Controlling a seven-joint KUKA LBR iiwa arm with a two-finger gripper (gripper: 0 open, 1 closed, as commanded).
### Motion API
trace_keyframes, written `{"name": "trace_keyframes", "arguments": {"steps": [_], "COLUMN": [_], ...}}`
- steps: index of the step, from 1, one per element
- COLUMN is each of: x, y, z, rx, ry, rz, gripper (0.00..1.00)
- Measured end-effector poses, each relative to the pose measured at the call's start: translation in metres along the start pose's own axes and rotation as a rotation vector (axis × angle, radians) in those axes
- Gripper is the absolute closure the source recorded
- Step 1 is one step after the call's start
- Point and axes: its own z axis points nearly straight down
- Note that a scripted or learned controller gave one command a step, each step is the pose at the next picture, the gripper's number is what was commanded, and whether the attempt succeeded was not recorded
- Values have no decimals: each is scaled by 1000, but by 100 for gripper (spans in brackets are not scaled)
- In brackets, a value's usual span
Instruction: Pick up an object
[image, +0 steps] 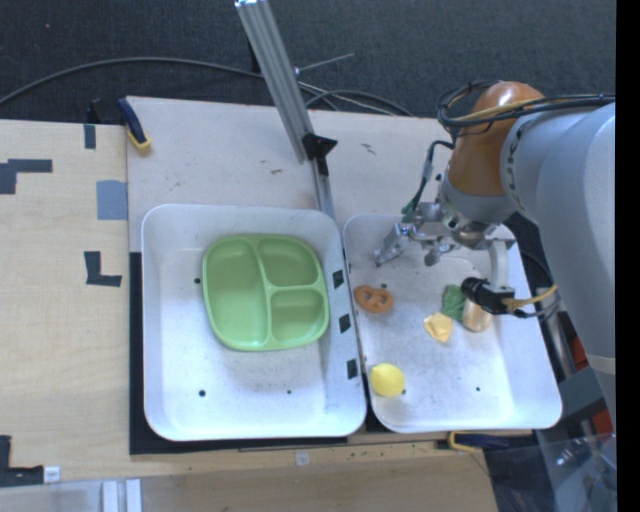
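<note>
In the right bin (520, 400) lie a brown pretzel-shaped piece (373, 298), a yellow lemon (387, 380), a yellow wedge (438, 327), a green piece (455, 300) and a tan piece (476, 318). My gripper (407, 257) hangs over the far part of this bin, above and to the right of the pretzel piece. It is open, with nothing between its fingers. The arm's grey body and orange band cover the bin's far right corner.
A green divided plate (266, 292) lies in the left bin (170, 380). A slanted metal pole (285, 90) comes down to the divider between the bins. A blue and yellow clamp (135, 125) sits at the bench's far left. Cables run behind the bench.
</note>
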Motion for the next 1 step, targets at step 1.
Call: {"name": "trace_keyframes", "arguments": {"steps": [1], "x": [1], "y": [0], "z": [38], "rx": [-4], "ry": [0], "rz": [-1], "gripper": [0]}}
